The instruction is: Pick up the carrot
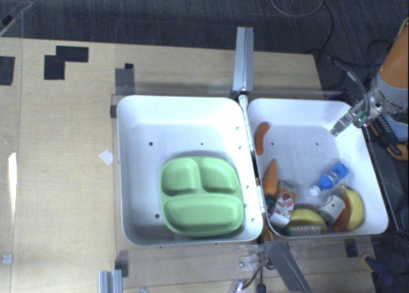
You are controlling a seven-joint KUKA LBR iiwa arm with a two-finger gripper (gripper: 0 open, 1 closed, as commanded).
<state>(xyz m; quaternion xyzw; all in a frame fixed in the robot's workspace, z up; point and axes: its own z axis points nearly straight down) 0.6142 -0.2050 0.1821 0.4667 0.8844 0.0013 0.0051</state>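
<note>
Carrot: lower left of the right bin, lying against the dividing wall, tip toward the frame top; free, not grasped.
Neighbours: a red-orange sausage-like piece just above it; a small printed carton touching its lower end, which crowds any approach from below.
Gripper: upper right of the right bin, well apart from the carrot, nothing seen between the fingers; apart or together cannot be told.
Left bin: holds a green divided tray.
Writing: carton and bottle labels too small to read.
Assessment: approach not begun.
</note>
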